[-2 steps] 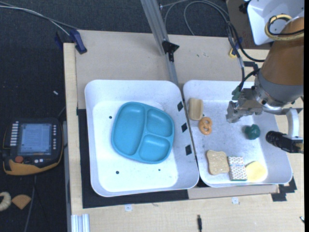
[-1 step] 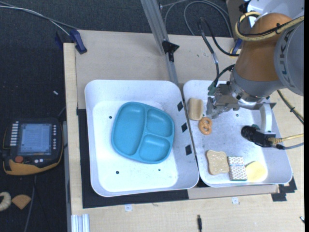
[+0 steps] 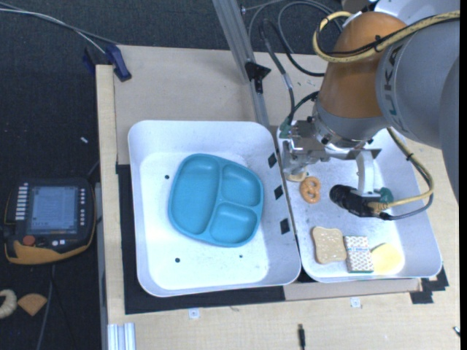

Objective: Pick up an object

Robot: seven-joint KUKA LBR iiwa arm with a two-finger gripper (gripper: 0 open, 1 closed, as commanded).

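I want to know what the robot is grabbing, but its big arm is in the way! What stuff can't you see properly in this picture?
- Gripper: the wrist covers it in the camera view, so what it grips is unknown.
- Tan piece under the gripper: partly hidden, so its kind is unclear.
- Right bin: its far part is covered by the arm.
- Patterned square near the bread slice: too small to identify.

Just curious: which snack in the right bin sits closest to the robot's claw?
The pretzel, just below the gripper. The toast, cracker and yellow chip lie together farther down.
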